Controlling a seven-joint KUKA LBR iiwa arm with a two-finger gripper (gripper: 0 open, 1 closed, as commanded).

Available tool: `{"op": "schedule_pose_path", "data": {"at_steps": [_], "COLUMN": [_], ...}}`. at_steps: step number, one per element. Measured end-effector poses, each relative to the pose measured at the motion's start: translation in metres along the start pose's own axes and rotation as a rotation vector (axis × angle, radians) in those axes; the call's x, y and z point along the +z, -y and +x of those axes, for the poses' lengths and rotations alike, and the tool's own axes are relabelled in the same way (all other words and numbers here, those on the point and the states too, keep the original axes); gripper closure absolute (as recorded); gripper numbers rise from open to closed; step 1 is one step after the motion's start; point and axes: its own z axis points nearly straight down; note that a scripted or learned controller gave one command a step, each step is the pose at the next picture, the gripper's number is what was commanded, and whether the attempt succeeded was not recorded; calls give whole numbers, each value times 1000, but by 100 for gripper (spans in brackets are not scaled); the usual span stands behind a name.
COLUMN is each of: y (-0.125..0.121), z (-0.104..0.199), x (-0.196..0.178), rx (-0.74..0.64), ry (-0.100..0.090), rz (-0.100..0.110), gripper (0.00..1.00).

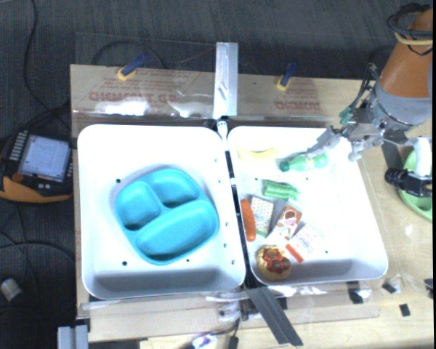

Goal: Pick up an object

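Green plastic catches the eye first: a small green bottle-shaped toy [304, 162] lies on its side toward twelve o'clock in the right white shallow bin [363, 195], just at the tip of the robot's metal two-finger hand [333, 139]. The hand reaches in from two o'clock with the grey arm [403, 100] slanted low over the bin's far corner, probably so the fingers can meet the toy from its end. Whether the fingers are apart or together cannot be told; the toy looks to be resting on the bin floor beside them, not between them.

Other candidates cluster from the bin's centre to six o'clock: a yellow banana-like piece [258, 152], a green ridged vegetable toy [280, 190], an orange carrot toy [248, 219], small printed packets [289, 224] and a round red-brown fruit toy [274, 262]. The left white bin [94, 195] carries a blue three-compartment plastic tray [167, 213] at its centre, well apart from the hand.
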Motion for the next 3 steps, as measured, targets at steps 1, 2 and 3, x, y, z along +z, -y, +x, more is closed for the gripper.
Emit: {"op": "schedule_pose_path", "data": {"at_steps": [1,2,3], "y": [-7,30,51], "z": [-18,17,41], "x": [-3,76,147], "rx": [45,-17,-245], "ry": [0,0,6], "rz": [-1,1,-25], "gripper": [0,0,0]}}
